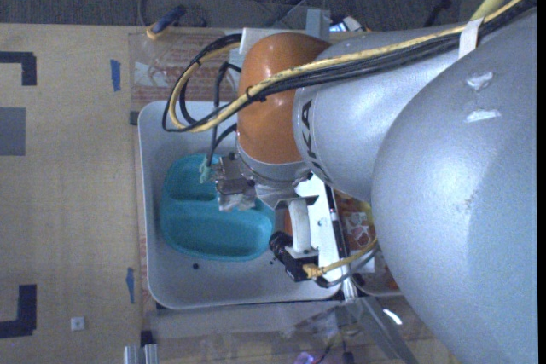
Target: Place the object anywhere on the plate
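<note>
A teal divided plate (200, 226) lies in the left white bin (166, 277). The grey arm with its orange band (273, 98) reaches in from the right and hangs over the plate's upper right part. My gripper (227, 186) points down at the plate's rim region, its tip blocked by the wrist hardware. A small pale green bit (205, 170) shows right beside the gripper, above the plate. I cannot tell whether it is a held object or part of the tool.
The arm's bulk hides most of the right bin; a patch with orange and mixed-colour items (358, 228) peeks out under it. A black connector with a yellow cable (294, 258) hangs near the plate's right end. Bare wooden bench lies to the left.
</note>
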Motion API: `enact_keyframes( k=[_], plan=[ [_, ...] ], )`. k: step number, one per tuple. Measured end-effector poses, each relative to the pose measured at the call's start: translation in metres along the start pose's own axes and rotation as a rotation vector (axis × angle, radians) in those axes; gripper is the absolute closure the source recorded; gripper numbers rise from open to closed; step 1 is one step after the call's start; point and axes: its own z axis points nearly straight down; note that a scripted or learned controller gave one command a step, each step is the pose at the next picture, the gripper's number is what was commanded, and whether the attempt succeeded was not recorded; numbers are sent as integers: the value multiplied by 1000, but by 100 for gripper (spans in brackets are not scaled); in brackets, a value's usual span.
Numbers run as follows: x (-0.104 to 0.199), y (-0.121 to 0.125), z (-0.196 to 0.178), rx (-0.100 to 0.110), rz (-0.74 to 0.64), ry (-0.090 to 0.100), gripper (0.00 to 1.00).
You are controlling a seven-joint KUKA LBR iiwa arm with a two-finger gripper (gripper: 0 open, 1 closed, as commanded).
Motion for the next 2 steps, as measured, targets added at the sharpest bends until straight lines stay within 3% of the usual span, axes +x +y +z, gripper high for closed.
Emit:
enact_keyframes(
  k=[1, 2],
  plan=[
    [8, 24, -1, -4, -212, -1, 100],
    [-5, 18, 15, 3, 1, 0, 100]
  ],
)
